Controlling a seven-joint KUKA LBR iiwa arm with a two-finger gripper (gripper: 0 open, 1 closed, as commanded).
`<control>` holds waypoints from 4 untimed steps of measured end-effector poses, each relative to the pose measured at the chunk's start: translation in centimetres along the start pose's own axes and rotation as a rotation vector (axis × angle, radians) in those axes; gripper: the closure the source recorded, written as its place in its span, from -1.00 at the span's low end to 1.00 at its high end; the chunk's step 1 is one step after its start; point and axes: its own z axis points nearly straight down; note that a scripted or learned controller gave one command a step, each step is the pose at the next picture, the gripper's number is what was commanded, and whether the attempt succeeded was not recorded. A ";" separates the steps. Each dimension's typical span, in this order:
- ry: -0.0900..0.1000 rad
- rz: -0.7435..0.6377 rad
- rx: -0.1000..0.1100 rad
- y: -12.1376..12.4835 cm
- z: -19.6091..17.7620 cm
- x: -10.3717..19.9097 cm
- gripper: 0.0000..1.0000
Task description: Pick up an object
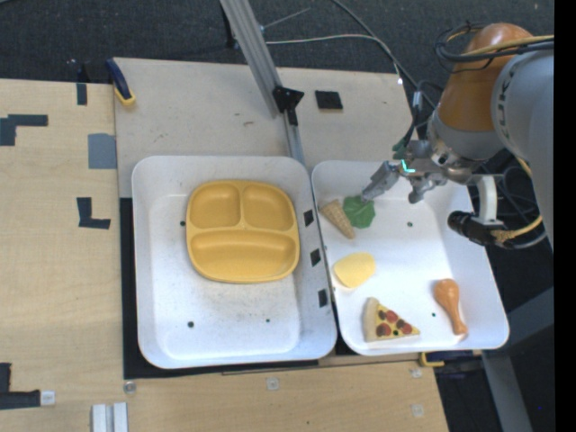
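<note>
- A pale wooden counter (54,241) carries two shallow white bins side by side — the left bin (153,331) and the right bin (477,304) — with dark floor beyond its far edge.
- A yellow divided plate (242,230) lies in the left bin, nearer its far edge.
- In the right bin, a green toy (360,212) sits near the far-left corner, touching a tan cone (338,218) on its left.
- A yellow disc (354,269) lies by the left edge; a pizza slice (387,321) rests near the front edge, and a drumstick (451,305) near the front-right corner.
- The grey arm reaches in over the right bin's far edge; its fingers (382,184) are spread apart with nothing between them — one ends just beside the green toy, the other points toward the bin's middle.
- The gripper (401,190) hangs above the bin's far part.
</note>
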 end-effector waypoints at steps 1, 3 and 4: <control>0.000 0.000 -0.002 0.0 -0.1 0.0 -1.00; -0.002 0.000 0.001 0.7 10.0 0.2 -1.00; -0.002 -0.001 0.000 0.7 8.7 0.2 1.00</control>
